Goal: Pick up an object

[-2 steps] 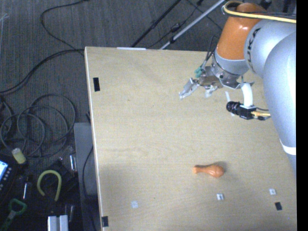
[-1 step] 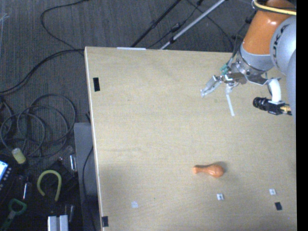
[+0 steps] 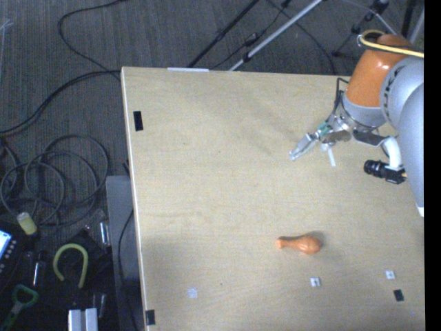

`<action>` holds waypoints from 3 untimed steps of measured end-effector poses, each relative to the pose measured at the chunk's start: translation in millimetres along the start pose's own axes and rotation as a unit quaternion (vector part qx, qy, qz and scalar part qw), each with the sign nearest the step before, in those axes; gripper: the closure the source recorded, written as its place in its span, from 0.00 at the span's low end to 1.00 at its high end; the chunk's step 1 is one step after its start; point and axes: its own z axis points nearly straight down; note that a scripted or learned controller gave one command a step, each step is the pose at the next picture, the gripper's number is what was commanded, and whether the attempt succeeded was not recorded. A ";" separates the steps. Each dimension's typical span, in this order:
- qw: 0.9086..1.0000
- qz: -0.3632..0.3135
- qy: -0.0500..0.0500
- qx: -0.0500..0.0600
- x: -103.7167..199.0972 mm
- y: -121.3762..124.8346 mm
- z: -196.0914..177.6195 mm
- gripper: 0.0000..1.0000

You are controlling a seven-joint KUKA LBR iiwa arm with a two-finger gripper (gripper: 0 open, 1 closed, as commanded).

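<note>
**Robot arm above a wooden board with one orange thing**

Dark grey carpet floor (image 3: 62, 40) runs along the top and left side. Black cables (image 3: 52, 174) lie on it in loops, and thin grey metal stand legs (image 3: 289, 19) cross it near the top.

Most of the view is a big flat light wooden board (image 3: 220, 185). It has a few small marks: a black one (image 3: 138, 121) near its top left corner, and small grey and black ones near the bottom.

On the right is the big grey robot arm with an orange band (image 3: 403, 109). It reaches in over the board's upper right part. At its end is the small silver two-finger gripper (image 3: 313, 152), pointing left and down. Its two thin fingers (image 3: 300, 150) are spread apart, with nothing between them.

Lower down lies a small orange pear-shaped toy (image 3: 301, 243), with its thin end pointing left. It rests flat on the board, well apart from the gripper, below it.
</note>
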 end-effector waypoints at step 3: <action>0.978 -0.210 0.001 -0.004 65.7 23.1 6.0 1.00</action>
